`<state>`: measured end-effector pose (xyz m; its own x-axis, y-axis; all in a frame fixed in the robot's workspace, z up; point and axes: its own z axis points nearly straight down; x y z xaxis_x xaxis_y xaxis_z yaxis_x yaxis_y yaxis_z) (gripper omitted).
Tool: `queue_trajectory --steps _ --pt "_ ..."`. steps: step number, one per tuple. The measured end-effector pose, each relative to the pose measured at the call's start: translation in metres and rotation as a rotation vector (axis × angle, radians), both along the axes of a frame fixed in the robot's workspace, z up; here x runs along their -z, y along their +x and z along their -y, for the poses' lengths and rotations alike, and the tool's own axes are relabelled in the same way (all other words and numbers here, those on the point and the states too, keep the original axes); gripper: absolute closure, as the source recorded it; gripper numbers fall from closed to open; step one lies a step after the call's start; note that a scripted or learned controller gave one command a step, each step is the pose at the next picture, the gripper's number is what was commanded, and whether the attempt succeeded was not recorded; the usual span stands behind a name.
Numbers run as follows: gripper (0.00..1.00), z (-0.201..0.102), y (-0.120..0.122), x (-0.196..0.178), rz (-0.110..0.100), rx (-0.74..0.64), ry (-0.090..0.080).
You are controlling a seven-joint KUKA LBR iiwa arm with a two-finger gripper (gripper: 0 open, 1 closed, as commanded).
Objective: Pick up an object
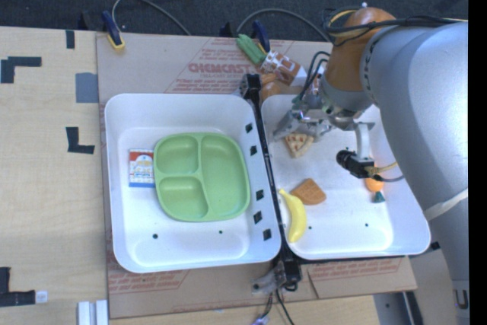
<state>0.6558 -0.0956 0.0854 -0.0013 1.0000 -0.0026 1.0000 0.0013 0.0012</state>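
the grey metal arm (415,95) with its glossy orange band reaches in from the right, and its claw (306,122) hangs low over the upper left part of the right shallow white plastic bin (342,240). whether the claw is spread or pressed together cannot be told from this angle. just below it, touching or nearly so, lies a small tan wedge with a waffle-like gridded surface (298,145), resting on the bin floor and not lifted. nearer the front of the same bin sit a flat orange-brown piece with rounded corners (310,192) and, against the left wall, a smooth curved yellow banana (295,218). the left shallow white plastic bin (190,247) holds a matte pale green divided plate with three compartments (202,175), and a small flat printed card (141,167) lies just beside the plate's left edge. both bins stand on a sheet of brown cardboard with red lettering (205,68), laid over the pale wood-grain table (46,186).
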Motion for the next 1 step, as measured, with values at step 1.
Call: queue_trajectory --steps 1 --pt "1.0 0.0 -0.0003 -0.0095 -0.001 -0.001 -0.001"
